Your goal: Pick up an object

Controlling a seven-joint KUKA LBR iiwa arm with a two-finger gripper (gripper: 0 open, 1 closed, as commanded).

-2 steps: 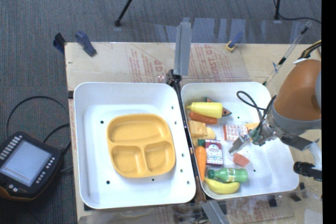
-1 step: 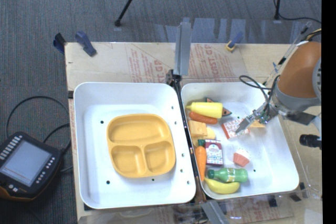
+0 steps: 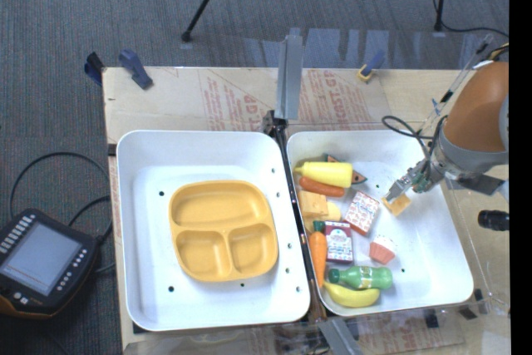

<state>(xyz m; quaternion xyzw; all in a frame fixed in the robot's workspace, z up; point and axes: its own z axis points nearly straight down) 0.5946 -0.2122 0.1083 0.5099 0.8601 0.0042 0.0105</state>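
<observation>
My gripper (image 3: 401,197) hangs over the right bin (image 3: 432,262), near its right-hand middle, reaching in from the right. A small tan block (image 3: 397,204) sits between its fingertips, and the fingers are shut on it. To the left of the block lies a pile of toy food: a yellow corn cob (image 3: 328,173), an orange sausage (image 3: 322,188), cheese slices (image 3: 312,204), two red and white cartons (image 3: 362,212) (image 3: 337,242), a carrot (image 3: 318,255), a green bottle (image 3: 362,276), a banana (image 3: 349,295) and a small red and white cake piece (image 3: 382,248).
The left bin (image 3: 141,179) holds a yellow divided tray (image 3: 223,229). A grey post (image 3: 288,83) rises behind the seam between the bins. A teach pendant (image 3: 37,258) lies on the floor at the left. Bare white floor shows at the right bin's lower right.
</observation>
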